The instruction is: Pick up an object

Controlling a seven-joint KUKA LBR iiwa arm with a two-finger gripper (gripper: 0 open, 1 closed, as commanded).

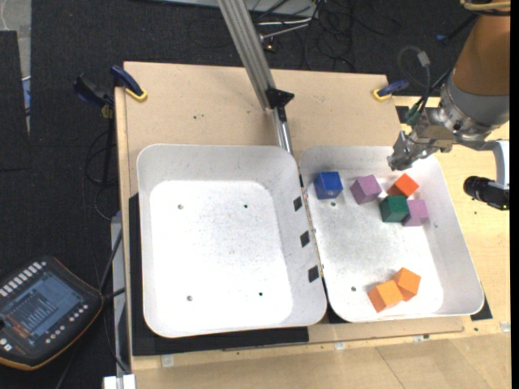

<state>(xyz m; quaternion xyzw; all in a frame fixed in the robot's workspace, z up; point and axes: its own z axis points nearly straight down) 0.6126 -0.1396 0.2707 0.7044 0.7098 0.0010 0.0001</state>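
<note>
Heads up, the risky bit here is how crowded the top of the right bin (pixel 454 241) is. The orange cube (pixel 403 185) sits touching the green cube (pixel 395 208), which in turn is jammed against a purple cube (pixel 417 212), and another purple cube (pixel 366 188) is just to the left of the orange one. If you drop the end effector (pixel 402 159) straight into that bunch, a finger will likely land on top of a block or wedge between 2 of them, and you'll shove the cluster around instead of closing on anything. The bin's upper rim is also close by, so a slanted approach could clip it.

Relative to the orange cube: the end effector hangs just above and a touch up-screen of it, not holding anything I can see. Whether it's spread or pinched together, I honestly can't tell from this angle, too small and dark.

The blue cube (pixel 328 185) is off to the left of the orange cube, standing apart, so it looks like an easier target. 2 more orange blocks (pixel 395 288) sit well below the orange cube, touching each other, with more room around them.
</note>
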